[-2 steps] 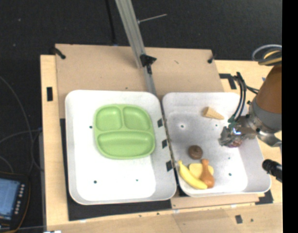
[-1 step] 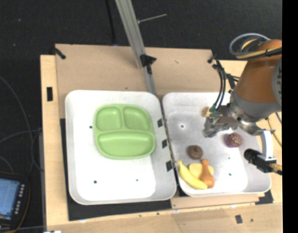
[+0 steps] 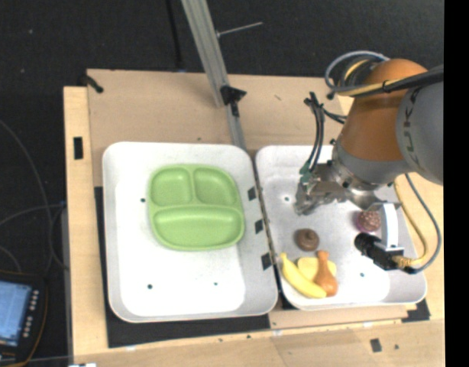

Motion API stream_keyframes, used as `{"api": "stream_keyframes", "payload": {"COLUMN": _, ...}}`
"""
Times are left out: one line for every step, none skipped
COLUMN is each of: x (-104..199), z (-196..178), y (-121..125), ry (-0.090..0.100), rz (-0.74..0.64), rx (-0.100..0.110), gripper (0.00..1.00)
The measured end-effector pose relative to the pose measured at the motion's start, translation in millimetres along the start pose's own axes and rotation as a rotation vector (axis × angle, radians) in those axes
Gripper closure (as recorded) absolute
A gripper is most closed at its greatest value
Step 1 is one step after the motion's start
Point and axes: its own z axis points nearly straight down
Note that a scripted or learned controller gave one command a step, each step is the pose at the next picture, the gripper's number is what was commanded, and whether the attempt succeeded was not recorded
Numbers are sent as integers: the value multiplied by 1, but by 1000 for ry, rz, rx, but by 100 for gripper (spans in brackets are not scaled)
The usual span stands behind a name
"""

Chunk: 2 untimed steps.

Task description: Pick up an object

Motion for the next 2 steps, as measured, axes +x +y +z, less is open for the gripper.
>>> {"api": "stream_keyframes", "payload": {"x": 51, "z": 9, "y": 18, "ry": 0, "rz": -1, "rx": 0, "gripper": 100}}
{"api": "stream_keyframes", "payload": {"x": 105, "z": -5, "y": 31, "ry": 1, "rz": -1, "rx": -2, "gripper": 100}}
